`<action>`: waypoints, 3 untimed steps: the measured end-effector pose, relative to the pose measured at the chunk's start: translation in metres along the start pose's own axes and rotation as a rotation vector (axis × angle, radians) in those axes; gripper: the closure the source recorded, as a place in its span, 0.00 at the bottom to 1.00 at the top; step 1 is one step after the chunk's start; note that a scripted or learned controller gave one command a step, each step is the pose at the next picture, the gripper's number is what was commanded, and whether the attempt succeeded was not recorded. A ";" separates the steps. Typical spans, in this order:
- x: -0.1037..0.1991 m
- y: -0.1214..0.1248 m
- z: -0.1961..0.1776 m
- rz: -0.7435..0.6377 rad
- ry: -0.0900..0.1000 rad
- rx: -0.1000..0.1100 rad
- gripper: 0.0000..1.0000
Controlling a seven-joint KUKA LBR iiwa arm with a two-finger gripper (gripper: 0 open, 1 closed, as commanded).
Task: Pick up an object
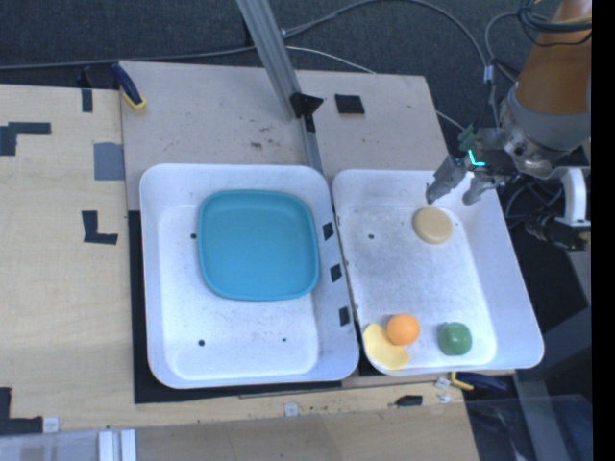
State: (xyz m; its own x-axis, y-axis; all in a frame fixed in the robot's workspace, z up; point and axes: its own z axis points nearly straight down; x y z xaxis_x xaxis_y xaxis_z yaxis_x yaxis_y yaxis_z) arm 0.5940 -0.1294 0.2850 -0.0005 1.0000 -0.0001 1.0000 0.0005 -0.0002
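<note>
Gripper (457,189) hovers just above tan disc (432,226).

The right bin (423,267) has bare floor across its middle; a tan round piece (433,225) sits near the far edge, and an orange ball (403,329), yellow piece (382,350) and green ball (455,338) crowd the near edge

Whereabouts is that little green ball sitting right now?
The green ball lies in the near right corner of the right-hand bin, just right of the orange ball, far from the gripper.
</note>
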 end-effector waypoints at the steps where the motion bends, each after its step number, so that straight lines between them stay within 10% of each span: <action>1: 0.000 0.000 0.000 0.000 0.000 0.000 0.00; 3: 0.007 -0.005 0.087 0.000 0.001 0.004 0.00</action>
State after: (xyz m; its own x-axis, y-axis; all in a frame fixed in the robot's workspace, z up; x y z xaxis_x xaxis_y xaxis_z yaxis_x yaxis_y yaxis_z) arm 0.5891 -0.1223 0.1981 -0.0009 1.0000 0.0004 1.0000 0.0009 -0.0041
